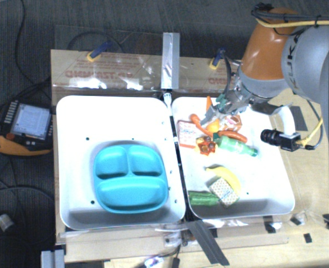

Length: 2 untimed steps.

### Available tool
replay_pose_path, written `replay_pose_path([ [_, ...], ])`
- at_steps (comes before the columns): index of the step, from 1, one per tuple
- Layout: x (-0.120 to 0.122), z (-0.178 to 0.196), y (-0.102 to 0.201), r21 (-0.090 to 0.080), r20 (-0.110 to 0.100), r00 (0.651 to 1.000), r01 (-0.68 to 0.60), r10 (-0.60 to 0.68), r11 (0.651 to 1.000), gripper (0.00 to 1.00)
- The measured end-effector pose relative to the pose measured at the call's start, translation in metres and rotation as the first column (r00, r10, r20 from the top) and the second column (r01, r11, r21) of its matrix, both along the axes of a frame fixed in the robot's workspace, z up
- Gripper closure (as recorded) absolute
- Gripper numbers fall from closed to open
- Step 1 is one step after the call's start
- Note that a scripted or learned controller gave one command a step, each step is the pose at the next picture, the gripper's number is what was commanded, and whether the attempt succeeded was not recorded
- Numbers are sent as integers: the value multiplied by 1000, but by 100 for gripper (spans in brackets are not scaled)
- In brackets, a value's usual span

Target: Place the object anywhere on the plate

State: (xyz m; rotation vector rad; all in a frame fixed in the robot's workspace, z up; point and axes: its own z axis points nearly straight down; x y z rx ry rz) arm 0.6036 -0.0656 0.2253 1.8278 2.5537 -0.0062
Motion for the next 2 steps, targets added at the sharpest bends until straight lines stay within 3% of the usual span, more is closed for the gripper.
replay_pose_path([
  [1,-22,-35,91,3,-2,1000,-2,2,1000,100],
  [2,-121,-43,157,2,-4,996,92,-92,996,100],
])
